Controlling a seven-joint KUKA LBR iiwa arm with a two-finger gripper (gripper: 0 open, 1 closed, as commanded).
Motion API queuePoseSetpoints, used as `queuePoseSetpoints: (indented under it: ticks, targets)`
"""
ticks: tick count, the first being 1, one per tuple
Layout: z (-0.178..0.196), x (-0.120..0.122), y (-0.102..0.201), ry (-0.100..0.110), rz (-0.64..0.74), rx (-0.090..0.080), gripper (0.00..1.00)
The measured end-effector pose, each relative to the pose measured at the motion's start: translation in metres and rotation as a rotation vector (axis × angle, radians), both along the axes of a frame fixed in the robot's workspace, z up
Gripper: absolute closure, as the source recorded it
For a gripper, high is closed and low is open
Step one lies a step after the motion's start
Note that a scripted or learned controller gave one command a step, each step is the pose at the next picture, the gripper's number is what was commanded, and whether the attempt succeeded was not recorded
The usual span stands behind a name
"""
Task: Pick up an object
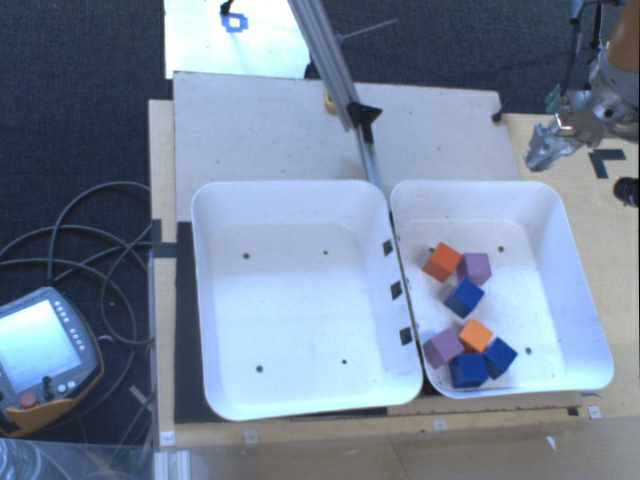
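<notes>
White plastic forms both bins: the left bin [215, 268] and the right bin [575, 278] sit edge to edge on the bench [430, 128]. All the blocks lie in the right bin. Near its middle are an orange cube [441, 262], a purple cube [475, 268] just beside it, and a blue cube [464, 297] touching below them. Toward the bin's near edge cluster a second purple cube [442, 347], a second orange cube [476, 335] and two blue cubes [468, 370] [500, 356]. The gripper [546, 148] hangs off the right bin's far right corner, above the bench, well apart from the cubes; whether its jaws are spread or pressed together cannot be told.
</notes>
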State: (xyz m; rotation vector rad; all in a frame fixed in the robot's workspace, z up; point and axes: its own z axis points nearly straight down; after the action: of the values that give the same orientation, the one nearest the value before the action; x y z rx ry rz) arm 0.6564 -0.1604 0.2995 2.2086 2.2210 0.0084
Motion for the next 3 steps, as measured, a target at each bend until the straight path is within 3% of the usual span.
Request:
queuePoseSetpoints:
  ticks: [2, 3]
  targets:
    - [-0.012, 0.009, 0.108, 0.008, 0.005, 0.005, 1.0]
    - [-0.018, 0.001, 0.155, 0.01, 0.004, 0.004, 1.0]
